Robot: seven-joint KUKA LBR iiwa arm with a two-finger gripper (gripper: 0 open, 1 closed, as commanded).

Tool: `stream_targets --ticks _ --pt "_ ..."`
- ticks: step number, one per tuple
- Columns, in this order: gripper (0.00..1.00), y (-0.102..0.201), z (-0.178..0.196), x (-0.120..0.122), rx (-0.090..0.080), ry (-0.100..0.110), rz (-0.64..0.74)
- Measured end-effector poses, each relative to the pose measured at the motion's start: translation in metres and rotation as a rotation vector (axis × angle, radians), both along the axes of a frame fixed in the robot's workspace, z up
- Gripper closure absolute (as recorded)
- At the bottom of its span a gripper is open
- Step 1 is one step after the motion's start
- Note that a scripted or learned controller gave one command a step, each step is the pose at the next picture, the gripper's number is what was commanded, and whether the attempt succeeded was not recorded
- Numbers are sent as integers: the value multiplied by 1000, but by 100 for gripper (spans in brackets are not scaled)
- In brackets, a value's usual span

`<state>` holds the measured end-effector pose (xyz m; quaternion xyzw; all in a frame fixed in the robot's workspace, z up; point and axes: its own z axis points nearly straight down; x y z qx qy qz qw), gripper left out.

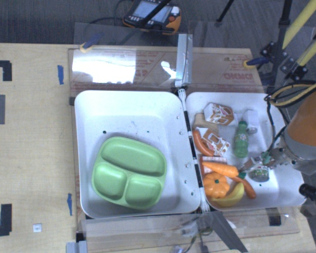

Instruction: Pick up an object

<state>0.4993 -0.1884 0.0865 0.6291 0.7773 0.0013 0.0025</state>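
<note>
The left bin (89,109) is the landmark here, a shallow white tray that holds a green divided plate (128,172) lying flat toward its near side, with three compartments. The right bin (284,191) sits touching the left bin's right edge, and all the toy food lies in it. The arm (308,125), grey with an orange band, comes in over the right bin's far-right side, well apart from the left bin. The gripper (259,168) hangs low over the right bin's middle, above a small round grey piece; whether it is open or has hold of anything cannot be told.

Just right of the left bin's wall lie a hot dog (201,141), an orange carrot (221,168), an orange pumpkin (216,186) and a yellow banana (236,194) at the near corner. A white and brown carton (219,114) lies toward the far end, another small carton (216,141) beside the hot dog. A green bottle (241,139) stands farther right, between the cartons and the arm.
</note>
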Motion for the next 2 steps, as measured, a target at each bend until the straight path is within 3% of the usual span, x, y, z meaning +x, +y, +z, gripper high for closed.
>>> stream_targets --ticks 1,2 --pt "100 -1 11 1 -3 -6 -1" --pt "100 64 131 18 0 4 131"
